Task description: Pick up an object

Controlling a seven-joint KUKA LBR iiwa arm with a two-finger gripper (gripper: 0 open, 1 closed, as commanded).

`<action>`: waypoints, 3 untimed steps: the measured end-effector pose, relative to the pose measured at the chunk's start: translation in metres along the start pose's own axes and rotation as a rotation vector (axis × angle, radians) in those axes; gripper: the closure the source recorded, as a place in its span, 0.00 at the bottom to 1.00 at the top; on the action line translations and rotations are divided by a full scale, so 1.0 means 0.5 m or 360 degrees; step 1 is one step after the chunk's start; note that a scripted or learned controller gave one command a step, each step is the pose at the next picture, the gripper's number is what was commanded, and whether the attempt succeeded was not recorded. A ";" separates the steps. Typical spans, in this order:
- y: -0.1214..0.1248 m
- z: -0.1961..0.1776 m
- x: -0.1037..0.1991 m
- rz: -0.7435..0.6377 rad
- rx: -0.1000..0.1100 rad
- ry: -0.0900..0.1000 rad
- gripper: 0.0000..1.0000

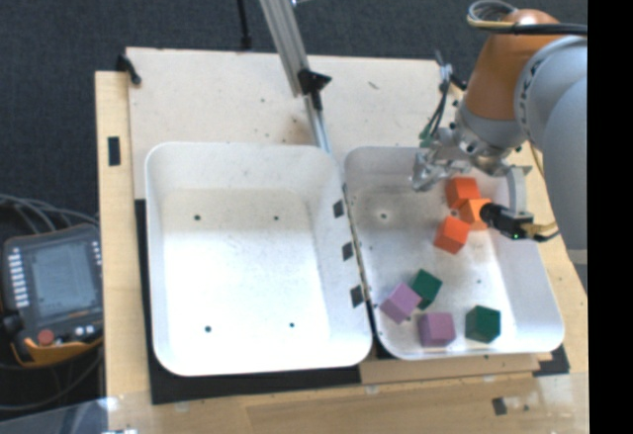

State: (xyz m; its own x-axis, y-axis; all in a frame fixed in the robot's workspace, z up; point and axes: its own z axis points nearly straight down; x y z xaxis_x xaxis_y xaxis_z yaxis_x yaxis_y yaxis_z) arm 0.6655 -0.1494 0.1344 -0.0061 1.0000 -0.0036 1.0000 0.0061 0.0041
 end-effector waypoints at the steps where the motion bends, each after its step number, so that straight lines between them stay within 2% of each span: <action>1: -0.008 -0.093 0.003 0.0004 -0.0004 0.0003 1.00; 2: -0.005 -0.204 -0.001 -0.0004 -0.0007 0.0003 1.00; 3: -0.003 -0.209 -0.003 -0.0007 0.0002 0.0003 1.00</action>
State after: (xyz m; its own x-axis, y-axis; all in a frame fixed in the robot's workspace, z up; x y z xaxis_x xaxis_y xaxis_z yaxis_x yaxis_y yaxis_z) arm 0.6635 -0.1507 0.2390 -0.0103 0.9999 -0.0015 0.9999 0.0103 0.0029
